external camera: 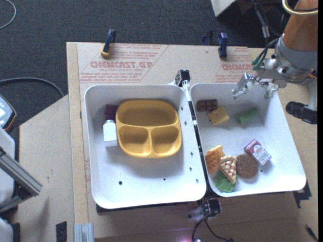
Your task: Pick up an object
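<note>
Seven toy foods [235, 163] — one tray [148, 127]

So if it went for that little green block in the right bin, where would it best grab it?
Probably across the short sides of the green block, coming straight down from above. It lies flat and alone on the floor of the right bin, apart from the yellow piece to its left, so both flanks look free. The pincer hangs just above and behind it.
</note>
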